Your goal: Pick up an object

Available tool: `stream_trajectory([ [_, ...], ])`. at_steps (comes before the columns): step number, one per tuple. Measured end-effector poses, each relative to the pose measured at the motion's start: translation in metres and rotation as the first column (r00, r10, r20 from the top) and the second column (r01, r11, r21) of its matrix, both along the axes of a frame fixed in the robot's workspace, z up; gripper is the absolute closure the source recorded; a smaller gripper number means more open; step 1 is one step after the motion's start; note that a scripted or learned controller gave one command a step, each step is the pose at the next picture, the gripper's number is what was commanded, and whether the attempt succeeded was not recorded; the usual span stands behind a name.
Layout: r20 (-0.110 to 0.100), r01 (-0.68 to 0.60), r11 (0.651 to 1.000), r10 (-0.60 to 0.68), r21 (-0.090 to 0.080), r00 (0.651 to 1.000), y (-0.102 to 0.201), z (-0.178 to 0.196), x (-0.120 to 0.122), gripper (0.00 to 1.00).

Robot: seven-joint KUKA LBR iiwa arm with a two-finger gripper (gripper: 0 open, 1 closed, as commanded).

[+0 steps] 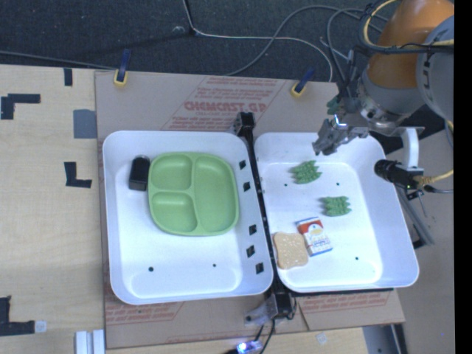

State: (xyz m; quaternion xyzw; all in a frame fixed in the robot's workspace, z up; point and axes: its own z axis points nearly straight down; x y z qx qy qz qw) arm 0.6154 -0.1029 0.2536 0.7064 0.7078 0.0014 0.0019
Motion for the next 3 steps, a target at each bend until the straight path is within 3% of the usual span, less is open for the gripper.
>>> stream_trajectory([
  [2,-0.008,-0.003,1.000,0.003,0.001,1.000,0.113,-0.023,-0.033,1.00],
  [3,-0.006,-0.004,1.000,0.004,0.001,1.000,0.171,-0.018,-0.039,1.00],
])
